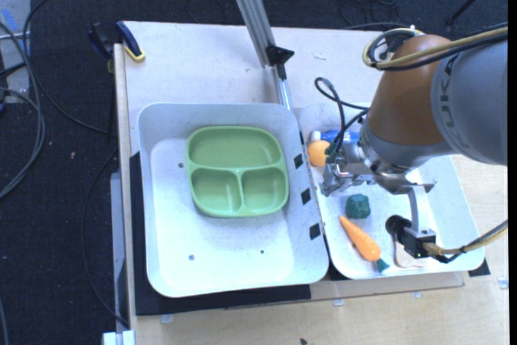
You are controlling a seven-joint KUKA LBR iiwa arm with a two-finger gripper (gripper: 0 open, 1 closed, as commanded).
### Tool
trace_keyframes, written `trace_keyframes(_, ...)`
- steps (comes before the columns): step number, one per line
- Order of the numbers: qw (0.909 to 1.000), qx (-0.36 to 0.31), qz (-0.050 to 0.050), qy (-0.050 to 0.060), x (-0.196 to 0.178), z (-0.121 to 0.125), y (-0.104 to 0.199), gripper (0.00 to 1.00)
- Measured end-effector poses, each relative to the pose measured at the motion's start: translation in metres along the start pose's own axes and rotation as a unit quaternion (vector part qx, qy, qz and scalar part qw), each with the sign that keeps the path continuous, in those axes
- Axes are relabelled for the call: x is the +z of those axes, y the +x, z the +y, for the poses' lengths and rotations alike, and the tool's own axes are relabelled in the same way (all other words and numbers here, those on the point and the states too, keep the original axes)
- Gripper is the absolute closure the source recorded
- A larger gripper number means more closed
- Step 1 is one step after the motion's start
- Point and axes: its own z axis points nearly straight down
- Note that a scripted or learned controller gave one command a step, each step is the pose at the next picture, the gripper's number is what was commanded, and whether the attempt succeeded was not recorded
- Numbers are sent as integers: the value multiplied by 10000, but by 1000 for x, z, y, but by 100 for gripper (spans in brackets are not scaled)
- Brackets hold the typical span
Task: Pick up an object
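Jaws (338, 176) low in right bin (452, 210), aperture state indeterminate, nothing seen gripped. Orange ball (317, 153) just beside, green lump (358, 206) near, carrot (361, 238) beyond. Risk: descent between items closes on nothing or knocks ball toward bin wall. Green tray (238, 170) in left bin (161, 206).
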Motion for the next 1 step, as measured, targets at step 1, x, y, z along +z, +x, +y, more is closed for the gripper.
trace_keyframes(1,10000,5,-3,0,4,-4,55,100)
